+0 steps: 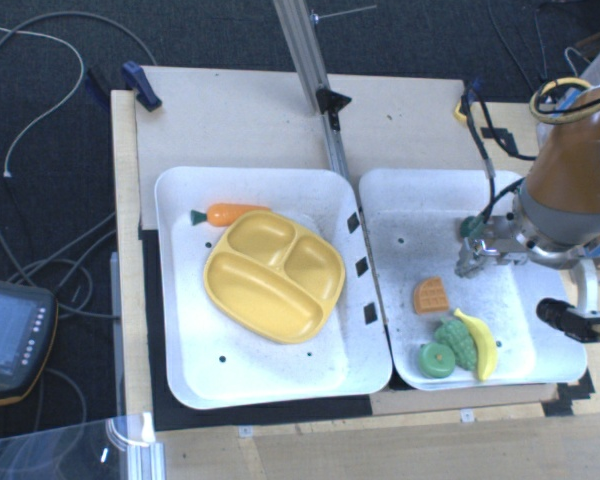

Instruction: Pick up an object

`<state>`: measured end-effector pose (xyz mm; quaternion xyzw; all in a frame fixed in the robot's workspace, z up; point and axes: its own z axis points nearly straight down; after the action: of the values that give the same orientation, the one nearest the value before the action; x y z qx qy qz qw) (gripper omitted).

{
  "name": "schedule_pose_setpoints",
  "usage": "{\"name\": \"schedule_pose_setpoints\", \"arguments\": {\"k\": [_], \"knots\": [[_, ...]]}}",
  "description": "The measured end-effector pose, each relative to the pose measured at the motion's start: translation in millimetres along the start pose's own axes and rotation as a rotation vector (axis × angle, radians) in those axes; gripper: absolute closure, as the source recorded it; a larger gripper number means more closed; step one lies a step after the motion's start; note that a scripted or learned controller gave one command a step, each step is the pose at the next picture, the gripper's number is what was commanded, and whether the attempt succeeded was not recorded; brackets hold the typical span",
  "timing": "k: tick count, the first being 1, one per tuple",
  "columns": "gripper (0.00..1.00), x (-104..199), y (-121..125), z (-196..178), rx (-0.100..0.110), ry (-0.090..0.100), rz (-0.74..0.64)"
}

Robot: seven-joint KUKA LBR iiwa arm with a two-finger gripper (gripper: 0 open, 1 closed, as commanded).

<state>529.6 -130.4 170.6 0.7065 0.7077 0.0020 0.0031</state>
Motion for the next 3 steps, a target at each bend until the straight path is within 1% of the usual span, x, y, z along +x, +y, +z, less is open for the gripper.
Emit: {"name": "schedule_pose_setpoints", "arguments": {"k": [1, 2, 3], "knots": [[1.00, -2.1, 4.3, -43.9, 0.001, 0.000, 0.000], [1.00, -2.1, 6.1, -78.1, 0.001, 0.000, 0.000], [1.00, 51.1, 0.3, -65.8, 0.010, 0.005, -0.004]]}}
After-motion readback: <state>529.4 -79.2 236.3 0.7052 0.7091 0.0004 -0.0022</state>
